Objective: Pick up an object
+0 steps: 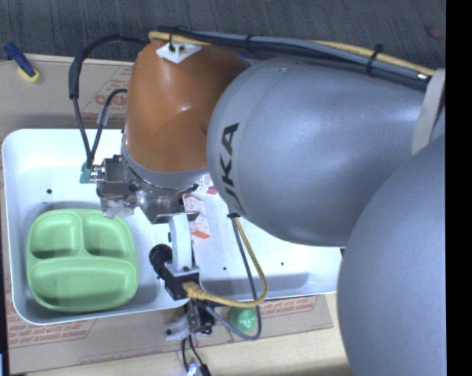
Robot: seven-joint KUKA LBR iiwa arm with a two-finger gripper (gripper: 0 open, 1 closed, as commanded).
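Arm (314,155) covers most of the frame, w/ orange band (169,108) at upper centre. Gripper (126,188) sits just under the band, centre-left, over the white bin (32,151). Can't tell if it's open or closed, or has hold of anything (wrist blocks the view). Green divided tray (83,258) lies flat in the bin's lower-left corner, just below the gripper; contact unclear. Red/white packet (198,214) at centre, partly under the arm. Small green obj (243,318) at bottom centre, outside the bin.
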